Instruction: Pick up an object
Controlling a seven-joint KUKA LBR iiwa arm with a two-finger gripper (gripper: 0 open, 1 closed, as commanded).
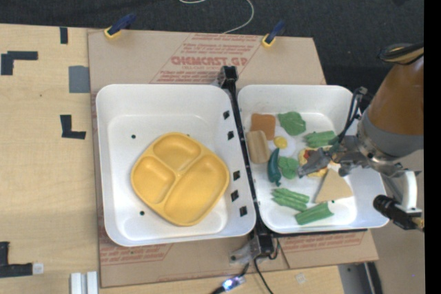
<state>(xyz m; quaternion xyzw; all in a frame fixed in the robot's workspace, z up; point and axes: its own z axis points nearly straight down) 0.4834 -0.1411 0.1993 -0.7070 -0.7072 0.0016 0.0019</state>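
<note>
The small toy foods [296, 162] lie in a heap in the right white bin [342, 94], so the gripper [315, 163] sits low among them near its right edge. Whether it holds anything cannot be told. The yellow plastic tray [180, 177] rests in the left white bin [110, 107].

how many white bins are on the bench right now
2: the left bin holds a yellow divided plate; the right bin holds small toy food pieces, with the gripper inside it.

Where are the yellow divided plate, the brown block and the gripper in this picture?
yellow divided plate [180, 177], camera view, on its centre ridge.
brown block [262, 123], camera view, on its top face.
gripper [311, 163], camera view, between its dark fingertips.
</note>
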